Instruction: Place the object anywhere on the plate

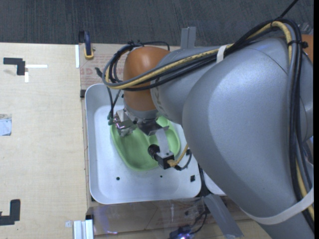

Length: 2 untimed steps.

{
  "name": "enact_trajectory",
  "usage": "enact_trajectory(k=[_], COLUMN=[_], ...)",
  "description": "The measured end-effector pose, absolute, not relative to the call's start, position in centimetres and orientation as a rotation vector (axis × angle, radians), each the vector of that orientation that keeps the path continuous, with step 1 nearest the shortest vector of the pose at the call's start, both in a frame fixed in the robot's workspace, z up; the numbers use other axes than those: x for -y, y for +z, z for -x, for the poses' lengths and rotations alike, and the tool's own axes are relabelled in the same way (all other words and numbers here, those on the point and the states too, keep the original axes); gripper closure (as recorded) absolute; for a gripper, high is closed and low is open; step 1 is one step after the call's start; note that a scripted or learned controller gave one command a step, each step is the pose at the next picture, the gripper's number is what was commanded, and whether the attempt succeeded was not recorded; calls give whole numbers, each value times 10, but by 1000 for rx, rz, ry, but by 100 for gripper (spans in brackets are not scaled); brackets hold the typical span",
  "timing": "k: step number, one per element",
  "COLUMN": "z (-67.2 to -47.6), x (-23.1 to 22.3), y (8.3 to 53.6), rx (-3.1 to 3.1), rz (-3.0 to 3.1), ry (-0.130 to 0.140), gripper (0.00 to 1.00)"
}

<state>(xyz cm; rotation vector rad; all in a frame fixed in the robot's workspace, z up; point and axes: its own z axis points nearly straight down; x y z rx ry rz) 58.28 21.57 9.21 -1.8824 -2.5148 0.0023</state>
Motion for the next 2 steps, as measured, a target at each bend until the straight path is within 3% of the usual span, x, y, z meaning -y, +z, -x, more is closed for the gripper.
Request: enact_trajectory(k=[1,2], z=[-614,-540], x=[-169,-188], y=[186,236], rx=[2170,2360], rz=[2273,2073], ry=[2,4], gripper=[100,100])
